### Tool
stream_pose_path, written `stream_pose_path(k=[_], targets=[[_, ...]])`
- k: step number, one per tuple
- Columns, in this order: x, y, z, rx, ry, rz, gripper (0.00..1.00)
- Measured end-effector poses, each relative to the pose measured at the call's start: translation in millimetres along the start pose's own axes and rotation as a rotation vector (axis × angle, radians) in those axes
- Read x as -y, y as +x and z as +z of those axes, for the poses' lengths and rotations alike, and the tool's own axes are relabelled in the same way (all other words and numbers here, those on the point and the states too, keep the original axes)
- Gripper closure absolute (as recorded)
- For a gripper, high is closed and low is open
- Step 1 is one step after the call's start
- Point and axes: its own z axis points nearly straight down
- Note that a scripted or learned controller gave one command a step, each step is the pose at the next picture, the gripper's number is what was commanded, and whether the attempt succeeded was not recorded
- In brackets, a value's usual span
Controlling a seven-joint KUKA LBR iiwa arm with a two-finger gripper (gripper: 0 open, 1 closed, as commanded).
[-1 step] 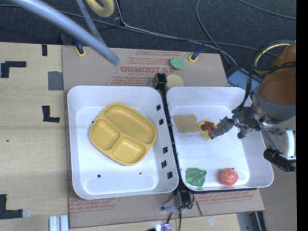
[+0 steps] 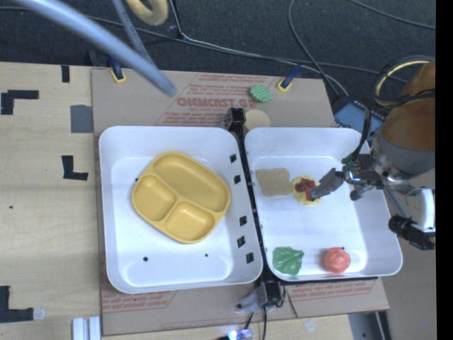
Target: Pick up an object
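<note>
You see the tool (image 2: 316, 192) low in the right bin (image 2: 368, 261), touching a small red-and-yellow toy (image 2: 304, 188), though you cannot tell whether it grips it.

- Robotics lab test cell, not a home or shop.
- Table (image 2: 42, 190) is plain light wood with black marker shapes stuck near its left edge, like calibration or alignment marks.
- Printed cardboard sheet (image 2: 205, 101) lies on the table under two shallow white bins (image 2: 113, 144) set side by side, joined by a black divider strip (image 2: 244, 197).
- Yellow clips (image 2: 117, 73) pin the cardboard at its far corners.
- Loose black cables (image 2: 311, 44) run over dark flooring beyond the table's far edge.
- Grey robot arm (image 2: 403, 137) with an orange band reaches over the right bin's right edge.
- Bin contents are toy props: yellow divided plate (image 2: 180, 197) and plastic play food (image 2: 336, 259).
</note>
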Motion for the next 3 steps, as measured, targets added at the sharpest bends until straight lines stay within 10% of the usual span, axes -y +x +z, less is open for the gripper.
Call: stream_pose_path(k=[3], targets=[[6,-8,147,0.003,-0.003,0.001,0.00]])
